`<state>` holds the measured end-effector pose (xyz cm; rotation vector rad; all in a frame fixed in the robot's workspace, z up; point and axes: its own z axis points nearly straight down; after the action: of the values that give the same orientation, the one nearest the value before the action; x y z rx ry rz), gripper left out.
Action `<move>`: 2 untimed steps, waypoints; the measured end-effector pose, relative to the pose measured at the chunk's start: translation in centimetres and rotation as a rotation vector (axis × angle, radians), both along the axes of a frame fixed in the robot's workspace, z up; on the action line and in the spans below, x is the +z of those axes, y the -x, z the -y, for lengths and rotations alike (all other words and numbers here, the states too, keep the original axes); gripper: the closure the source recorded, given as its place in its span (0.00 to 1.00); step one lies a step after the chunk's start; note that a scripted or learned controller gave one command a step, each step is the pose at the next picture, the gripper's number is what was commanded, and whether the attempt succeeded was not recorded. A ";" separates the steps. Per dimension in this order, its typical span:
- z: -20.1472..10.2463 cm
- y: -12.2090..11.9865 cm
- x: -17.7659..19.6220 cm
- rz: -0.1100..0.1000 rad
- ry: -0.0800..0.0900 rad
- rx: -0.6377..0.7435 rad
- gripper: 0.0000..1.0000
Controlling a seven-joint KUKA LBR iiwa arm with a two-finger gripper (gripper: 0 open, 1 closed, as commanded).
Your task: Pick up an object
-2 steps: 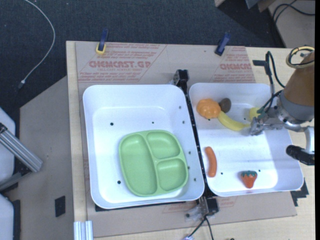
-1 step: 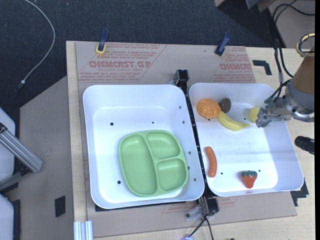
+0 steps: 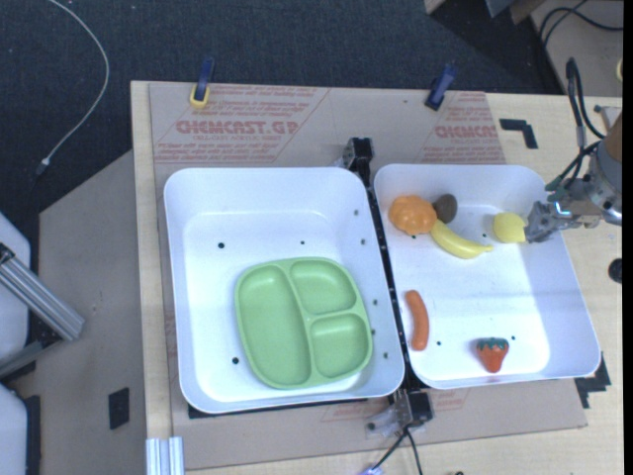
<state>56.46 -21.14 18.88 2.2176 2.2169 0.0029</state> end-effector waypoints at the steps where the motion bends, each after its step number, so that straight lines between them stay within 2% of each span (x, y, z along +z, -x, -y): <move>1: 0.0 -0.1 1.4 -0.002 -0.001 0.001 1.00; 2: -5.6 -0.5 1.0 -0.007 -0.005 0.006 1.00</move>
<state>56.95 -15.57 19.90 2.2170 2.2298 0.0009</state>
